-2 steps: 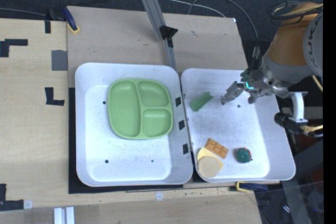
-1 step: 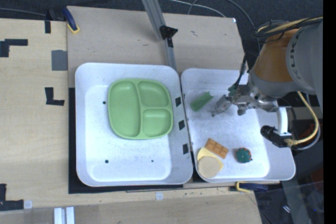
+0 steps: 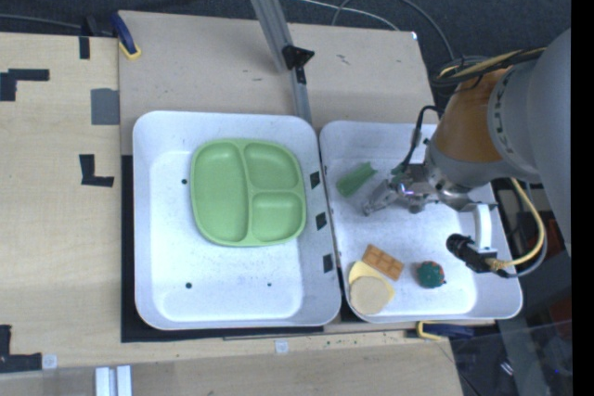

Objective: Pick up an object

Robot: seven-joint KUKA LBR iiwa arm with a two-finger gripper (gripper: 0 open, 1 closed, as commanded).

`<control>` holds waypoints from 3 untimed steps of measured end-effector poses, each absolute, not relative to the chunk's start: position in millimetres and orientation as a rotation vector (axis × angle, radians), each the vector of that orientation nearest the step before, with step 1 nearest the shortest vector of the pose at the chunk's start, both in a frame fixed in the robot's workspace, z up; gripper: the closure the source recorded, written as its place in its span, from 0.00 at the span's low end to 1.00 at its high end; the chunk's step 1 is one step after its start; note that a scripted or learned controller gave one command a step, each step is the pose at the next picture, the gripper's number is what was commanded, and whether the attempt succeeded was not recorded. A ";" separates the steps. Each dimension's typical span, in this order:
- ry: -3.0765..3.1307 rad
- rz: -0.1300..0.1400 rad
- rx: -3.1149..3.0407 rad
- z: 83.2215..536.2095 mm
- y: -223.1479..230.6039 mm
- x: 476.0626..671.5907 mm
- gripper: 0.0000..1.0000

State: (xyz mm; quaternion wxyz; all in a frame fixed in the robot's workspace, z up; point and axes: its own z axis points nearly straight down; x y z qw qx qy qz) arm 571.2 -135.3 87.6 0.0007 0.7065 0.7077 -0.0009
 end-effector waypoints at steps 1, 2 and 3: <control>2.226 -0.001 2.218 99.0 -134.3 571.4 1.00; 2.221 0.004 2.217 159.9 -130.3 567.2 1.00; 2.219 0.004 2.216 220.4 -138.0 569.5 1.00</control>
